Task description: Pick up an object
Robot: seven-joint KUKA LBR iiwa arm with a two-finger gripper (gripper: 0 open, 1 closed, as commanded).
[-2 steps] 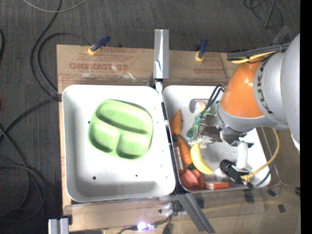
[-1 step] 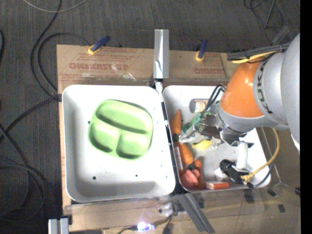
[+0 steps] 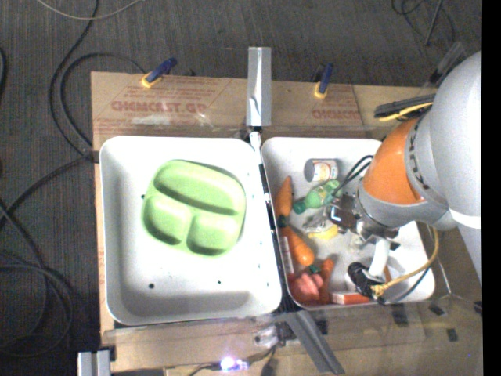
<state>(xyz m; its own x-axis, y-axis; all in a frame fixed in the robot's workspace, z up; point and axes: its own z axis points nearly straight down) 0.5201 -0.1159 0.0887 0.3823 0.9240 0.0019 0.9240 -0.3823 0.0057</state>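
Note:
My gripper (image 3: 338,210) reaches in from the right and hangs low over the middle of the right bin (image 3: 354,150), among the toys. Just left of it lie a green bottle-shaped toy (image 3: 313,198) and a pale yellow piece (image 3: 322,227). A small silver can (image 3: 321,169) lies on its side at the back. An orange carrot (image 3: 283,197) rests by the left wall, with a second carrot (image 3: 300,249) nearer the front. A red fruit (image 3: 307,285) and a flat red piece (image 3: 349,297) sit at the front. The wrist hides whatever is under it.
The left bin (image 3: 117,233) holds one large green moulded tray (image 3: 194,206). A metal bar (image 3: 258,84) stands behind the gap between the bins. A yellow cable (image 3: 407,279) loops from the wrist across the right bin's front corner.

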